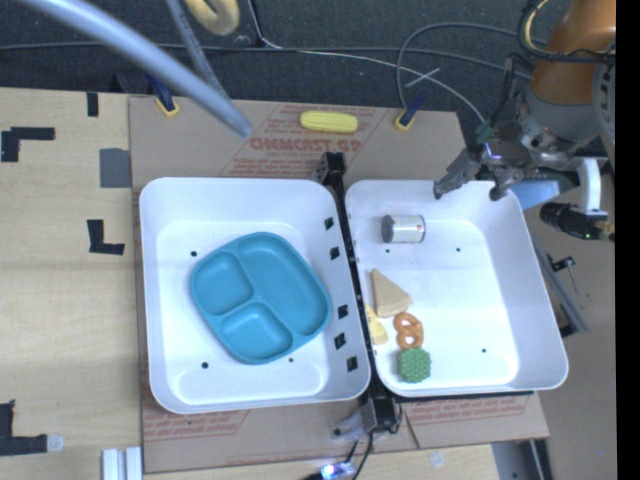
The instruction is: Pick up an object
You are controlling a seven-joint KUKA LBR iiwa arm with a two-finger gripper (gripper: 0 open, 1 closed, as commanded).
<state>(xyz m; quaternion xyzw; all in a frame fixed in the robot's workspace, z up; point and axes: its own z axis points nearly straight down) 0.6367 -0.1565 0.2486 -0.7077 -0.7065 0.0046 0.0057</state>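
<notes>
My gripper (470, 179) hangs over the far rim of the right bin (520, 268), with its two dark fingers spread open and nothing between them. Inside that bin lie a small grey and white can (403, 229) on its side, a tan wedge (389, 293), a yellow piece (375, 326) by the divider, an orange pretzel (408, 329) and a green bumpy ball (414, 365). The can is the nearest object, lying to the left of and below the gripper. The left bin (160, 268) holds a blue divided plate (259, 296).
A yellow banana-shaped toy (328, 122) lies on the cardboard behind the bins. A grey pole (130, 38) and cables cross the upper left. Black clips line the divider (340, 258) between the bins. The arm's body (565, 88) stands at the right.
</notes>
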